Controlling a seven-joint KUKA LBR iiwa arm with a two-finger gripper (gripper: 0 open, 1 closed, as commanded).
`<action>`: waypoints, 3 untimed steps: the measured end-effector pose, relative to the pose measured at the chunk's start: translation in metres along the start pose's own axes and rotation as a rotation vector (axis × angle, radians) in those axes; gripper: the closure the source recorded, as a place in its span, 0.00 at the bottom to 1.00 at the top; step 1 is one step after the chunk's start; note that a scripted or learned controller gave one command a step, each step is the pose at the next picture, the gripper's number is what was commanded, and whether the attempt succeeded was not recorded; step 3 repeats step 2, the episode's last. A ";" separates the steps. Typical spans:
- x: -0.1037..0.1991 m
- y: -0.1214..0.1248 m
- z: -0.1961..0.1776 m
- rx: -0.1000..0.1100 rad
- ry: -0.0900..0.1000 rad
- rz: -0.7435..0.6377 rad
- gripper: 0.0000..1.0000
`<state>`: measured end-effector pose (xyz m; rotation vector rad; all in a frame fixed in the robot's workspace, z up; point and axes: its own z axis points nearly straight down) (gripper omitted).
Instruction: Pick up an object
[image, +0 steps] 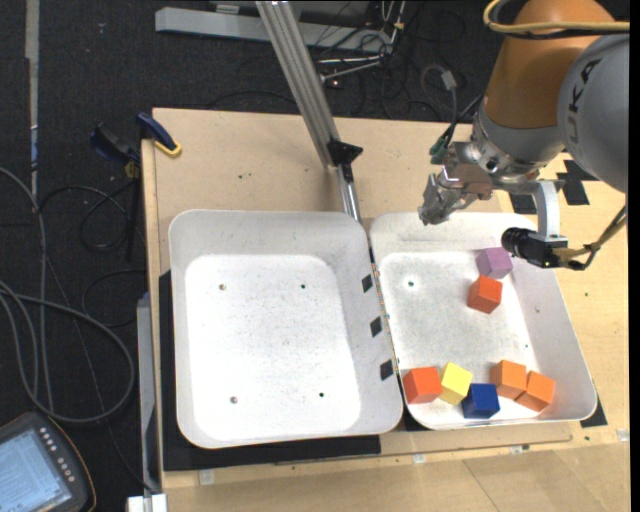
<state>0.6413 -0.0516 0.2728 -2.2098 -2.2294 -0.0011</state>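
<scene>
The pincer (437, 207) hangs over the far rim of the right bin (560, 330), and how far it is open cannot be told; nothing shows in its grip. Just beyond it toward the viewer and to the right lie a purple block (493, 262) and an orange block (485, 294). Well nearer the viewer, along the bin's near wall, sit an orange cube (422, 384), a yellow cube (456, 382), a blue cube (481, 400) and two more orange cubes (525, 383). The left bin (190, 300) lies off to its left.

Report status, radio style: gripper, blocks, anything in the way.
Gripper above right bin's far edge, carrying nothing. Purple block and orange block nearest it; five more along the near wall. Path unobstructed.
</scene>
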 end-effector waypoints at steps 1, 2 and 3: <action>0.056 -0.003 -0.001 -0.001 0.000 0.000 1.00; 0.109 -0.002 0.001 -0.002 -0.001 0.001 1.00; 0.109 -0.002 0.001 -0.002 -0.001 0.001 1.00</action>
